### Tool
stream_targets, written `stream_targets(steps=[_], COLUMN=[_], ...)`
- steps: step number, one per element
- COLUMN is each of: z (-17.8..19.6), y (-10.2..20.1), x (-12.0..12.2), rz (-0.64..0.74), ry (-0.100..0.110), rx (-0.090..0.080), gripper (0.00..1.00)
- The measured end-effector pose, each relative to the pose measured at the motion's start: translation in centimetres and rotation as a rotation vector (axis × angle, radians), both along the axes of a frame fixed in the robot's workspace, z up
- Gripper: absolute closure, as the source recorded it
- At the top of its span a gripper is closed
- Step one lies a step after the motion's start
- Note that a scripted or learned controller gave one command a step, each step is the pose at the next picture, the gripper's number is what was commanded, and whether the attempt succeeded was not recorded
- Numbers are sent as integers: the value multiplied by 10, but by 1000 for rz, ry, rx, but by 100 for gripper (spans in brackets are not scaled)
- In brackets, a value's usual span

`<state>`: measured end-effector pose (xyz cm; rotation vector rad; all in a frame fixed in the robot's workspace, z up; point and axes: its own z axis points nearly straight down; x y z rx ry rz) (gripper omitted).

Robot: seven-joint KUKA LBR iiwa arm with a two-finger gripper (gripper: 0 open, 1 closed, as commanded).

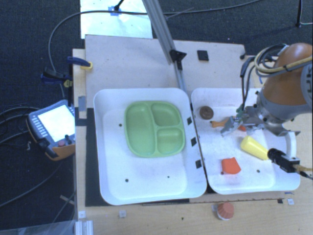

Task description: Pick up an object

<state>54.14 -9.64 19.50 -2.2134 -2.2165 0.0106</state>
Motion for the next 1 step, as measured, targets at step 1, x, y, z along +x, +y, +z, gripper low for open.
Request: stream_targets(steps=[1], z=[6], y=[0], x=[3], rz=[2], ry=[-12], rx=[-1], gripper=[0])
